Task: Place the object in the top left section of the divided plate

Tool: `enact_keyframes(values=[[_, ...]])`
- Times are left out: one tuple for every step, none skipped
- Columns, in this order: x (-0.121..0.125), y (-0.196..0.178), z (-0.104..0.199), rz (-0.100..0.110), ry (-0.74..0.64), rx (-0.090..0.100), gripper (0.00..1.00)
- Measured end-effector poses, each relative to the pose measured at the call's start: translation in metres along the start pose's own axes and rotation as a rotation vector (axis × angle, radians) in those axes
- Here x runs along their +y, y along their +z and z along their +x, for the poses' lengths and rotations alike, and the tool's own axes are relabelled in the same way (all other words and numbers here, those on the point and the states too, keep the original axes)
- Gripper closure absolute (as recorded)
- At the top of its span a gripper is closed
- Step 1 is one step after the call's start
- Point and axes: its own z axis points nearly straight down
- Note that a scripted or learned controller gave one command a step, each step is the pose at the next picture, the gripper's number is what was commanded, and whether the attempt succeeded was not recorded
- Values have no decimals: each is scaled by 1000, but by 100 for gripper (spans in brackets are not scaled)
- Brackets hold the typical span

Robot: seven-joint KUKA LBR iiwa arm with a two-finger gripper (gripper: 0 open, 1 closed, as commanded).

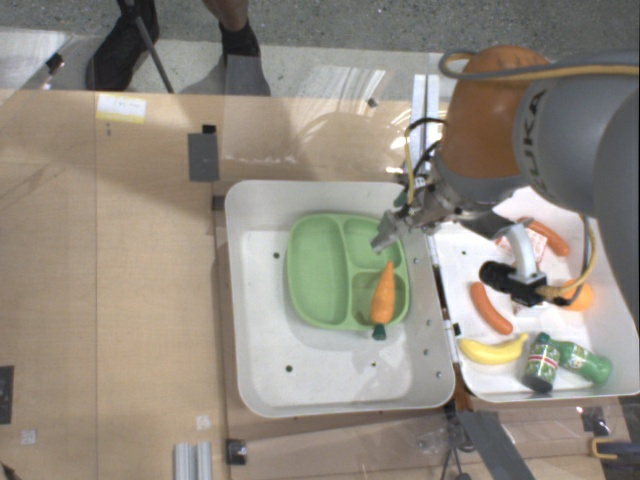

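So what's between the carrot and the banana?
In the camera view, the white rims where the two bins meet lie between the carrot and the banana; no toy sits there.

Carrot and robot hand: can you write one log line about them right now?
gripper: above green divided plate | carrot: lying in plate's lower right section | fingers: unclear

Bright, even overhead light; soft shadows (faint glare on bench); slightly blurry.
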Motion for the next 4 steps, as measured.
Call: enact_keyframes(values=[[2, -12, -1, -6, 0, -1, 100], [-13, 12, 45, 2, 101, 1, 100], [63, 20, 53, 2, 68, 1, 100], [34, 33, 73, 4, 220, 1, 100]])
